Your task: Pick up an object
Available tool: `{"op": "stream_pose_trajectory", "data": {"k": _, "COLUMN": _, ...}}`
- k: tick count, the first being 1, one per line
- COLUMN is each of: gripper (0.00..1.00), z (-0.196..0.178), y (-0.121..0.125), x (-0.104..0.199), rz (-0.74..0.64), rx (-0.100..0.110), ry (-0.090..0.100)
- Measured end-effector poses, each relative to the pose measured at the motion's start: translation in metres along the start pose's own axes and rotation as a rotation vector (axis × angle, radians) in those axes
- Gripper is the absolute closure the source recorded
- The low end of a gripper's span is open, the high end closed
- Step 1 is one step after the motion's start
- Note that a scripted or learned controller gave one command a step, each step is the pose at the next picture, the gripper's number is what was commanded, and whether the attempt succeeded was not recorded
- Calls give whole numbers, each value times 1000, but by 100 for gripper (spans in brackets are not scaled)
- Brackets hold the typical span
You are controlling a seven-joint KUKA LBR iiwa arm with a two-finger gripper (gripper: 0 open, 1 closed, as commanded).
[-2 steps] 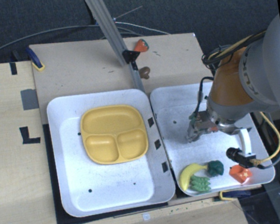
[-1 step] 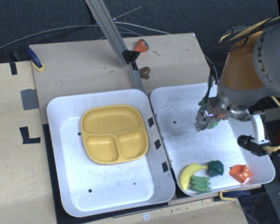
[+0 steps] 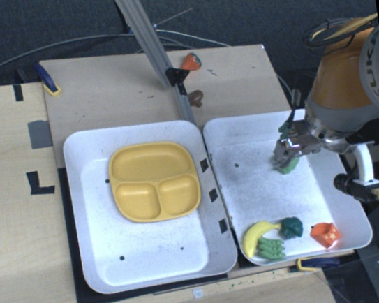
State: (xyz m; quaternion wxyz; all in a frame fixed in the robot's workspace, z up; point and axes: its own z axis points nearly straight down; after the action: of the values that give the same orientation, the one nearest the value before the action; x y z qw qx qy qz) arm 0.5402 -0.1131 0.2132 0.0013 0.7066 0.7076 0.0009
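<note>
My gripper (image 3: 287, 154) reaches into the right bin (image 3: 249, 173) from the right and hangs over its upper right part. A small green object (image 3: 287, 164) sits right under the fingertips, partly covered by them. Along the bin's front edge lie a yellow banana (image 3: 256, 233), a light green toy (image 3: 271, 247), a dark teal toy (image 3: 292, 226) and an orange-red toy (image 3: 324, 233).
The left bin (image 3: 93, 218) holds a yellow divided plate (image 3: 155, 180). A grey pole (image 3: 147, 33) slants up from the bench behind the bins, with a small orange object (image 3: 191, 61) beside it. The arm's orange band (image 3: 340, 75) stands at the right.
</note>
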Motion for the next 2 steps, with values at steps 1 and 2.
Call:
{"op": "stream_pose_trajectory", "data": {"k": 1, "gripper": 100, "z": -59, "y": -6, "x": 5, "rz": -1, "rx": -2, "ry": -1}}
{"op": "stream_pose_trajectory", "data": {"k": 2, "gripper": 100, "z": -41, "y": -7, "x": 57, "rz": -5, "rx": 5, "ry": 1}}
